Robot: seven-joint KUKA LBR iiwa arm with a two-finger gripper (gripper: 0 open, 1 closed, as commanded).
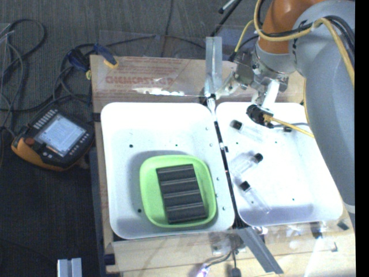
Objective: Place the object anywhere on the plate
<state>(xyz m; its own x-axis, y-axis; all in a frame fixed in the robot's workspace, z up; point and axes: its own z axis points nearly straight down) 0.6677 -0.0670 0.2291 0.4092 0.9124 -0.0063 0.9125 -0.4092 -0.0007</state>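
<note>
toward the near edge of the left bin (121, 131), the dark ridged block (181, 193) lies flat on the green plate (147, 175), long axis running near to far, so the placing looks done. the gripper (253, 82) hangs over the right bin (300, 172) at its far edge, well apart from the block; open or closed, i cannot tell. its way up and out looks clear.

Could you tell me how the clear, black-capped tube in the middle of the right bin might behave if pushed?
The clear tube looks round and slim, so it would probably roll. Its see-through body suggests it is light, perhaps slippery.
</note>
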